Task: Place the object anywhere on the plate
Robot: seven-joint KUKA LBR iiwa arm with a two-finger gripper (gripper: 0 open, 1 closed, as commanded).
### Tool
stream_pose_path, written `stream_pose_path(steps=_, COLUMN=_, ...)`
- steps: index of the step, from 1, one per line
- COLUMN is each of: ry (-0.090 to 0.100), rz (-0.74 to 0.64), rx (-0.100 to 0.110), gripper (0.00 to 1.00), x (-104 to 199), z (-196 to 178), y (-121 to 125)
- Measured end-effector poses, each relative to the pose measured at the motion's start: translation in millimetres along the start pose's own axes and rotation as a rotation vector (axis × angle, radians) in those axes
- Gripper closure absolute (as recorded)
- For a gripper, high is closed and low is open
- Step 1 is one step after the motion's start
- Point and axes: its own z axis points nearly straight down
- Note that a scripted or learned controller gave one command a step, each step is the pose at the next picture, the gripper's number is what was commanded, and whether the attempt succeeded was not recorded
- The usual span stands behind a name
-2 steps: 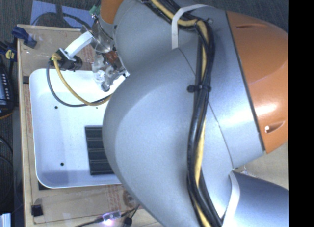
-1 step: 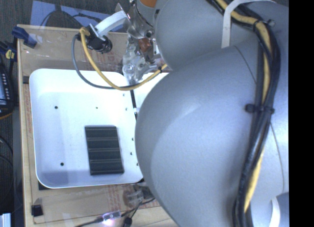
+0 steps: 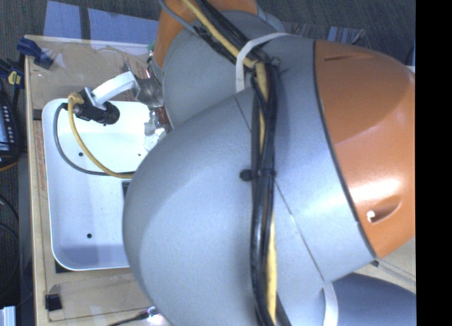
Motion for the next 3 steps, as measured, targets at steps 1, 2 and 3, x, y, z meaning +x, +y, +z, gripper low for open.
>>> stream_pose_path(steps=1, ry=0.007, rz=-0.178, rx=0.000, gripper=1.00, x=-3, z=-31, y=-91)
stream_pose_path(steps=2, ry=-0.003, rz=-0.423, rx=0.004, gripper=1.00, x=-83, z=109, y=-107)
stream_pose_path(steps=3, ry=-0.001, rz=-0.703, rx=0.004, gripper=1.00, x=-59, z=66, y=-102)
